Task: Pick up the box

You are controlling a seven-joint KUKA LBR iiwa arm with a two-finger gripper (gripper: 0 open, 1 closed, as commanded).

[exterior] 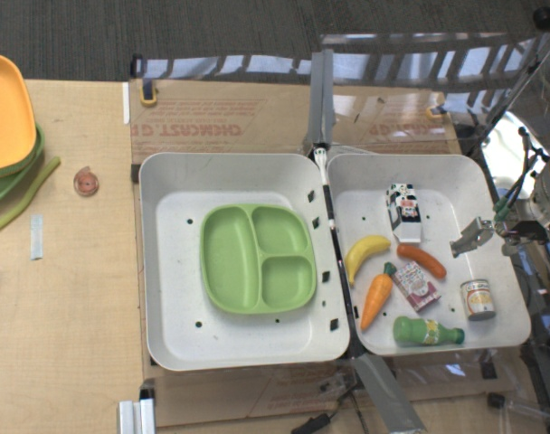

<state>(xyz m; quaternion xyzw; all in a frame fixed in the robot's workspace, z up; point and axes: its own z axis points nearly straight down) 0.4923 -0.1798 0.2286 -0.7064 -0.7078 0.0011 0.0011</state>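
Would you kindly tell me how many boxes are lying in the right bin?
2: a black-and-white carton near the bin's middle top, and a small pink box lower down, beside the carrot. None seems hidden.

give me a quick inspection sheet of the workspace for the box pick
surface: two white bins side by side, left bin, right bin
job's things: black and white box upright-lying in right bin; small pink box beside the carrot
clutter: banana, carrot, sausage, green bottle, can; green divided plate in left bin
grippers: gripper at right bin's right side, fingers unclear
cables: nothing seen
surroundings: orange plate, cardboard
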